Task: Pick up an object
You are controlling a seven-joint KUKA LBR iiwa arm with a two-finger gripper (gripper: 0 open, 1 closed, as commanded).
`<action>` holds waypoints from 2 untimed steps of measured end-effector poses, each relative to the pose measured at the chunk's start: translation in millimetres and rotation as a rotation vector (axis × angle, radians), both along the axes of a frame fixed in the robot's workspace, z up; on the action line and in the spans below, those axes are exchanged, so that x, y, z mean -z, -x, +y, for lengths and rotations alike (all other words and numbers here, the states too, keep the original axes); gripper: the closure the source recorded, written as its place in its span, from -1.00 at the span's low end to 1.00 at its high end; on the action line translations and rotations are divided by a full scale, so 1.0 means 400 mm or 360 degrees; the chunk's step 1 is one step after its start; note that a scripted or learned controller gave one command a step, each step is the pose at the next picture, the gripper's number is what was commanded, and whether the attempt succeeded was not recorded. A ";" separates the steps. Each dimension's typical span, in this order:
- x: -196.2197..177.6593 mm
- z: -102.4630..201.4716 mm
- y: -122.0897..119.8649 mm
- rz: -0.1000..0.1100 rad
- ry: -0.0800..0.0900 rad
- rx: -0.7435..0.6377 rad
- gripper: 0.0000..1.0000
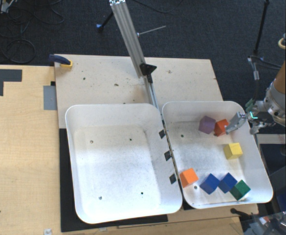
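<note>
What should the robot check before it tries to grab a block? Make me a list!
1. Gripper near a block: ok, beside the red block.
2. Red block between its fingers: cannot tell.
3. Room around the red block: not ok, the purple block sits right against it.
4. Yellow block stands alone: ok.
5. Blocks inside the right bin: ok.

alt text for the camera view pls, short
The arm's pincer reaches from the right into the right bin, at a red block beside a purple one. Yellow, orange, two blue and green blocks lie nearer the front.
</note>
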State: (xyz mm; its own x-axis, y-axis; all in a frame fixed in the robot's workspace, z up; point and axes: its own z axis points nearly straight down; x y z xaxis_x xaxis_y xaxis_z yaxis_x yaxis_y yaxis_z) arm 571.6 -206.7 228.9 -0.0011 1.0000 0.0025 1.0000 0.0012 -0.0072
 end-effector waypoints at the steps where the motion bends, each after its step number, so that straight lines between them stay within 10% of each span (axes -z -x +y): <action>1: -0.006 0.000 -0.002 -0.0007 0.0002 -0.0002 -1.00; 2: 0.136 0.022 0.016 0.0002 -0.0001 0.0000 -1.00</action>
State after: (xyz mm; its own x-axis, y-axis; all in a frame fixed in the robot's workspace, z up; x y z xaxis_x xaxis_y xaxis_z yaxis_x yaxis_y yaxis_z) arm 565.1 -197.7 174.5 -0.0014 1.0000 0.0030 1.0000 0.0015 -0.0086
